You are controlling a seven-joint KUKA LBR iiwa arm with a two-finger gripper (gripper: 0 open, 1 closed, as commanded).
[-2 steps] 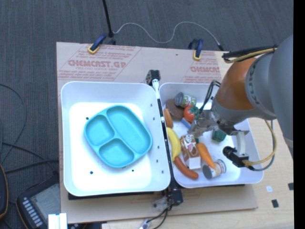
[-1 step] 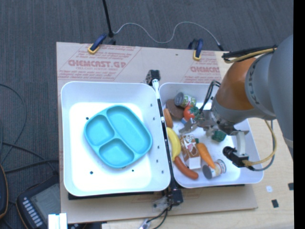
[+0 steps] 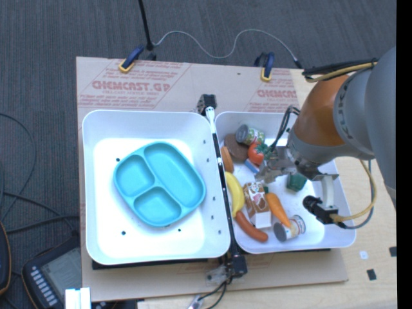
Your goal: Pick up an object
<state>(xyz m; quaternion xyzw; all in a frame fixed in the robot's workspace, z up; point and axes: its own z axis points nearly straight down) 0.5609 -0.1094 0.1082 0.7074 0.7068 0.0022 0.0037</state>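
The right bin (image 3: 335,237) holds a jumble of toy food. A green can (image 3: 250,134) lies at its back, with a brown disc (image 3: 236,152) and a red tomato (image 3: 256,153) just in front of it. A yellow banana (image 3: 235,193), a small printed carton (image 3: 257,206), an orange carrot (image 3: 278,209), a red sausage (image 3: 250,228) and a tin (image 3: 291,228) lie nearer the front. A green block (image 3: 296,183) sits at mid right. My gripper (image 3: 269,170) is low over the bin's middle, between the tomato and the carton.
The left bin (image 3: 96,172) carries a blue divided plate (image 3: 159,183). The grey arm with its orange band (image 3: 322,118) covers the right bin's back right corner. A black bracket (image 3: 207,103) stands at the back between the bins. Two clamps (image 3: 266,68) hold the board's far edge.
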